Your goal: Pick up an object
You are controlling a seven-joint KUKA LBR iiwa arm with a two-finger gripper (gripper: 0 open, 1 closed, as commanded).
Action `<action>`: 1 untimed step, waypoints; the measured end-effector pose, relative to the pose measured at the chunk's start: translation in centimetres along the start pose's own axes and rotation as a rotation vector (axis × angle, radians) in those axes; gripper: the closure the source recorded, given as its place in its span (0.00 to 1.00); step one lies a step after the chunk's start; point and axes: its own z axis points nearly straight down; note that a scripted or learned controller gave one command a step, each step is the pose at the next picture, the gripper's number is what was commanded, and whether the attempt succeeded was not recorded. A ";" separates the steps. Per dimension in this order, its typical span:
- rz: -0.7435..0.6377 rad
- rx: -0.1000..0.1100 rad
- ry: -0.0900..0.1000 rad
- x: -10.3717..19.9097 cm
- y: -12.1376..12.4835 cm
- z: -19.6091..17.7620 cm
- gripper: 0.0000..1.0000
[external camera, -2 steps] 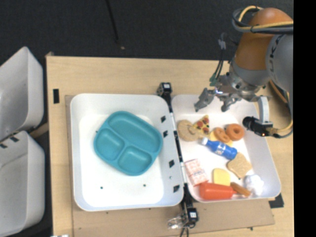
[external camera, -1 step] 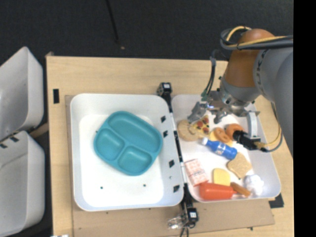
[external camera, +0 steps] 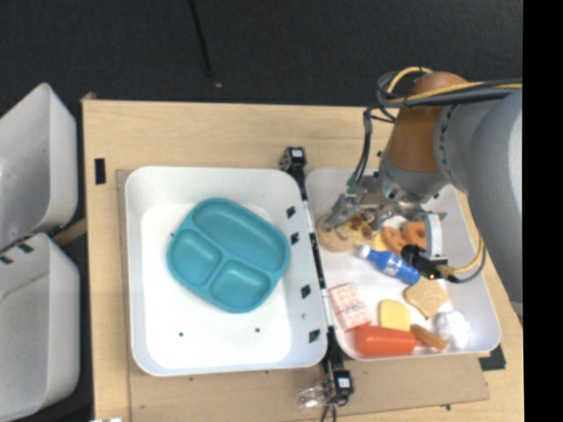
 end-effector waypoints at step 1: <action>0.003 -0.020 -0.002 -0.2 0.5 1.2 0.00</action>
